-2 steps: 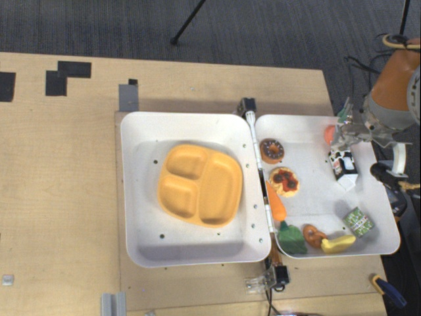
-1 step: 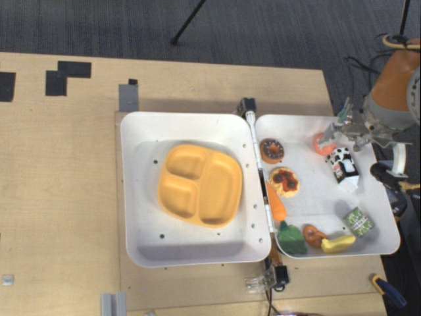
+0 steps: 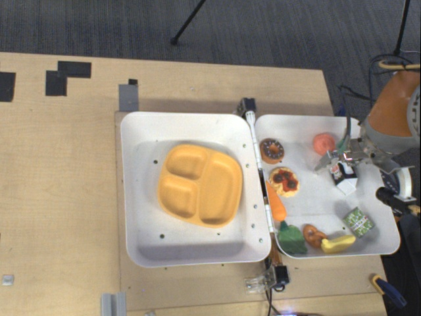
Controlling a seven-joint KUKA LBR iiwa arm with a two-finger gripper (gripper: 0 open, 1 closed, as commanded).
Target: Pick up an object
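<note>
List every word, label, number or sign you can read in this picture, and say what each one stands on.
None can be read.
Green packet in the right bin: white printing, too small and blurred.
Small white item by the gripper: dark marks, illegible.

No text can be read. The small green-and-white printed packet (image 3: 358, 222) in the right white bin (image 3: 388, 245) bears markings, but they are too small and blurred to make out.

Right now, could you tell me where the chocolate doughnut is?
The chocolate doughnut lies in the right bin, at its upper-left corner in the camera view, just above the small pizza and close to the divider between the bins.
</note>
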